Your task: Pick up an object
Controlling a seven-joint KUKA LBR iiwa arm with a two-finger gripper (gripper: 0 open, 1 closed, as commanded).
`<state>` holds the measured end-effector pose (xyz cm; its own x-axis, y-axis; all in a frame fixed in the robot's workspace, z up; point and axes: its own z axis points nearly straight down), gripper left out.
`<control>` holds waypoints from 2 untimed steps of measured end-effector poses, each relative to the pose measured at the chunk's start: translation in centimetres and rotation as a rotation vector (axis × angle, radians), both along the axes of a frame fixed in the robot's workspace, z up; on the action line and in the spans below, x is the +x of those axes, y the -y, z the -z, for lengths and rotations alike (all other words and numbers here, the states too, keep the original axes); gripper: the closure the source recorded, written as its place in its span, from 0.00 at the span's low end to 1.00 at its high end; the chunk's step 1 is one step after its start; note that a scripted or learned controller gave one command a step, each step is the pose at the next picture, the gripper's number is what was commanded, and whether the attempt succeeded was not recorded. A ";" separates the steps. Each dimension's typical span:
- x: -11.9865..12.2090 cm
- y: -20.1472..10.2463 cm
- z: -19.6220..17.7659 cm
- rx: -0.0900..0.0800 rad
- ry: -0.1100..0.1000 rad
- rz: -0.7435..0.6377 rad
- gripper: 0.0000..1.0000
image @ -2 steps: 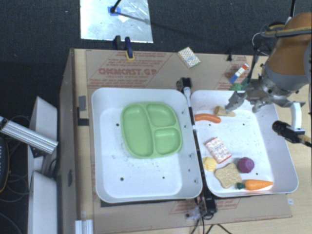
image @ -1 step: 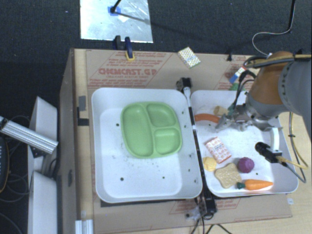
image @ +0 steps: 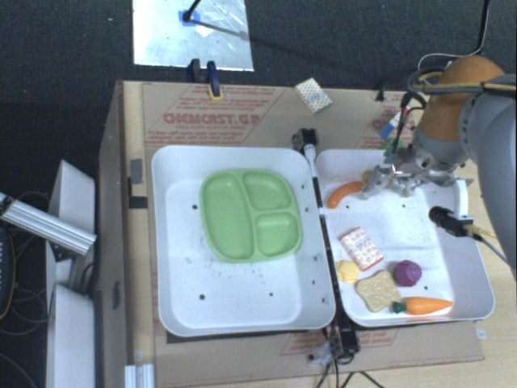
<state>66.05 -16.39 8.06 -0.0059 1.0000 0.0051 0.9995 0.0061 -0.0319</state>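
Observation:
My gripper [image: 386,181] hangs low over the far part of the right bin [image: 468,257], at the end of the grey arm with the orange band [image: 467,78]. Just left of it lies an orange sausage-shaped toy [image: 346,192], close to the gripper but not visibly in it. Nearer the front of the same bin lie a red-and-white patterned packet [image: 361,249], a small yellow piece [image: 347,272], a slice of toast [image: 377,289], a purple ball-like toy [image: 408,272] and a carrot [image: 426,305].
The left bin [image: 174,241] holds a green divided plate [image: 250,214]. A black part [image: 448,219] with a cable juts over the right bin's right side. A small patterned block [image: 313,94] and a blue clamp [image: 212,78] lie on the cardboard behind the bins.

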 end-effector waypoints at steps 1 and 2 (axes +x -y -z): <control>0.4 -1.3 0.0 -0.002 0.017 0.002 0.00; 0.9 -1.9 -0.4 -0.006 0.034 0.002 0.00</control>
